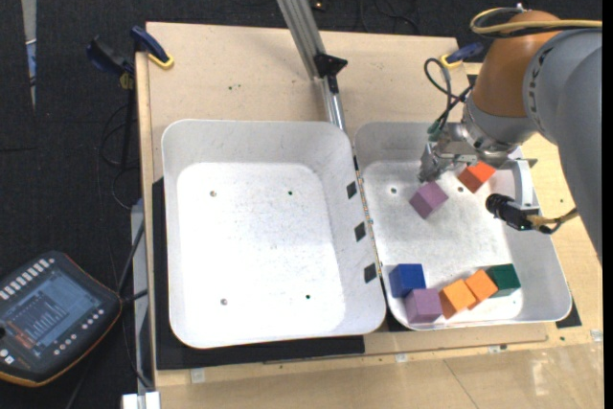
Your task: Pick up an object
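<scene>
My gripper (436, 170) hangs over the far part of the right bin (536, 249), reaching in from the right. A purple block (428, 199) lies tilted just below its tip, very close to it or touching. An orange-red block (475, 175) sits to the gripper's right, beside the wrist. Along the bin's near edge lie a blue block (407, 279), a second purple block (423, 305), an orange block (459, 295), another orange block (481, 284) and a green block (503, 279).
The left bin (192, 148) stands beside the right one, divided from it by a raised rim. A slanted metal pole (297, 10) crosses the back of the bench. A teach pendant (48, 311) lies off the bench at the lower left.
</scene>
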{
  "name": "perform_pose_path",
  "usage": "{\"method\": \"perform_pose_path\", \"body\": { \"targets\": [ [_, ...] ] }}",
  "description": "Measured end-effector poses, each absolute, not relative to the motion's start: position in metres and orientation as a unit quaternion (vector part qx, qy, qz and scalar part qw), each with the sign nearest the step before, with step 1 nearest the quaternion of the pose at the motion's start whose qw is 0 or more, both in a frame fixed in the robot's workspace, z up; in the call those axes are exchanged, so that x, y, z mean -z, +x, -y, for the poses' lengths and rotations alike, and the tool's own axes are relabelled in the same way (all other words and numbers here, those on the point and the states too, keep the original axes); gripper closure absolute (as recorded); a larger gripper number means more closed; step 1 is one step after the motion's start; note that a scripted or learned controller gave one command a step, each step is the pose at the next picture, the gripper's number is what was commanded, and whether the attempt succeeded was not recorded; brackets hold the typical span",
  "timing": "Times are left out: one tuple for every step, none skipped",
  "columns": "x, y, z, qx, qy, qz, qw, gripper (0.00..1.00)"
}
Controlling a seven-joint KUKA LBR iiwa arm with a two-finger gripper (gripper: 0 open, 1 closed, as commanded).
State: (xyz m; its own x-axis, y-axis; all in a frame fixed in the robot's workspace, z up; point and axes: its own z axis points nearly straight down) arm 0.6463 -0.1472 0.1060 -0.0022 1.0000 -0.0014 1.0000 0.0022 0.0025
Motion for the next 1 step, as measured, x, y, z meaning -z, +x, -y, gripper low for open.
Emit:
{"method": "perform_pose_path", "body": {
  "targets": [
    [-0.1650,0.6391,0.1498,-0.0018,0.708,-0.707,0.003,1.00]
  ]
}}
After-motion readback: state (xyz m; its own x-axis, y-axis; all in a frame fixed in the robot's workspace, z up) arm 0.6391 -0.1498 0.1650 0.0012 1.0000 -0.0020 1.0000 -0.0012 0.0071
